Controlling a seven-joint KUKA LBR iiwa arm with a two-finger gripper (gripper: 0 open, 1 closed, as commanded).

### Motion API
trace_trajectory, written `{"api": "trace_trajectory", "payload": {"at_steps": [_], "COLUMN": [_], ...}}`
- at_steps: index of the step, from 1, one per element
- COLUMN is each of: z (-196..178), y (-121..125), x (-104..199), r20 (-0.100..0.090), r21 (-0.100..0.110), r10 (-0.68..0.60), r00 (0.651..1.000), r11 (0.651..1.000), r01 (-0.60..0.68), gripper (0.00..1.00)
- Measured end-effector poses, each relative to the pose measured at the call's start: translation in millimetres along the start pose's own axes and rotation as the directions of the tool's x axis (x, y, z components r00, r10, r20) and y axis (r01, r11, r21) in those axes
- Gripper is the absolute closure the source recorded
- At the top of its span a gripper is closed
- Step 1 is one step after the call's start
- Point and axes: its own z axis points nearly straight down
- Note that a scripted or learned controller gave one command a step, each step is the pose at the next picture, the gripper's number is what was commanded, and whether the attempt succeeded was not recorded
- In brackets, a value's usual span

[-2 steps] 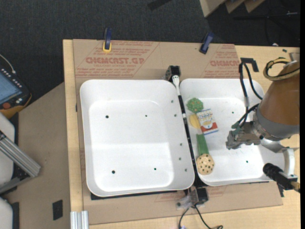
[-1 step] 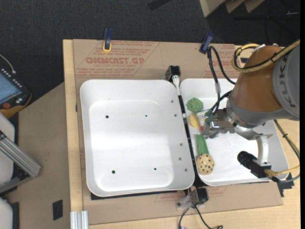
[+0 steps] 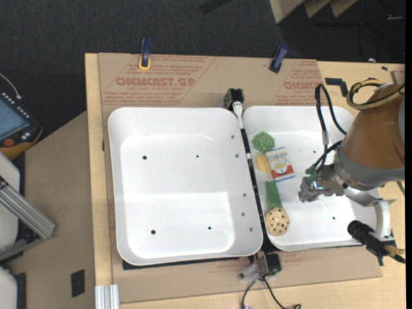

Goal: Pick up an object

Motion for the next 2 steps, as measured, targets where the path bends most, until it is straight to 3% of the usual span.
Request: {"api": "trace_trajectory", "payload": {"at_steps": [1,2], "z": [-47,-115], "y": [19,-1], "x": [35,95], "r20": [0.000,-0.002], "r21": [-0.009,-0.012], "r10": [-0.009,-0.014], "r00": [1.000,1.000], "r11": [1.000,1.000], "r01": [0.009,0.014], "gripper": [1.00,1.00]}}
